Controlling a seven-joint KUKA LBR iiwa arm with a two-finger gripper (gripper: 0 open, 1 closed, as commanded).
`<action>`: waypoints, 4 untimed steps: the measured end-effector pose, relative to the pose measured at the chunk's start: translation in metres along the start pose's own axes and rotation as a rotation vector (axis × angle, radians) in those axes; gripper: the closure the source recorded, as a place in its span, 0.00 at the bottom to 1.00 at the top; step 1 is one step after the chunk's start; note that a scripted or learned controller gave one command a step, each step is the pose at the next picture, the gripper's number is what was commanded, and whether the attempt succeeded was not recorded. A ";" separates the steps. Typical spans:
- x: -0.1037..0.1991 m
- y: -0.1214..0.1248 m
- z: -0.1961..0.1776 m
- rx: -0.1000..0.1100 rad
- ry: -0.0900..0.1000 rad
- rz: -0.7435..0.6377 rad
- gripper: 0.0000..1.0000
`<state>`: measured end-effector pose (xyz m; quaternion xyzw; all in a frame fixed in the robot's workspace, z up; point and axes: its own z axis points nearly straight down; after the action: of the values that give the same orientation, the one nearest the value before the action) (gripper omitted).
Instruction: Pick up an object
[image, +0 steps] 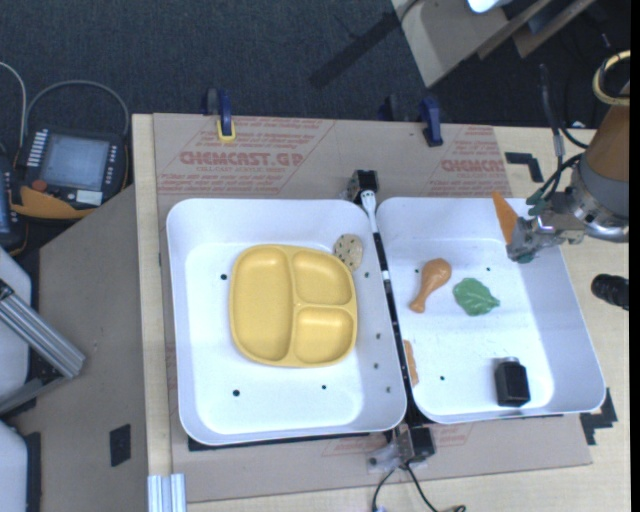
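Camera view has the gripper (524, 243) hanging over the right bin (560, 400) near the carrot (503, 218), probably lining up; grip state unclear.

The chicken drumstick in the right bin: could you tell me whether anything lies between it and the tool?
Nothing visible does. The tool hangs over the right bin's upper right part, and bare white floor runs from it to the drumstick. The green leafy piece lies just below that line, beside the drumstick.
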<state>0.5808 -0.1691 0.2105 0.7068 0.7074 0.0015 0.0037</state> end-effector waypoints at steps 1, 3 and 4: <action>-0.001 0.002 -0.041 0.000 0.000 -0.001 1.00; 0.117 0.006 -0.043 0.010 0.006 -0.007 1.00; 0.168 0.005 -0.027 0.012 0.006 -0.005 1.00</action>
<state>0.5859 -0.0013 0.2371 0.7050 0.7092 -0.0007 -0.0027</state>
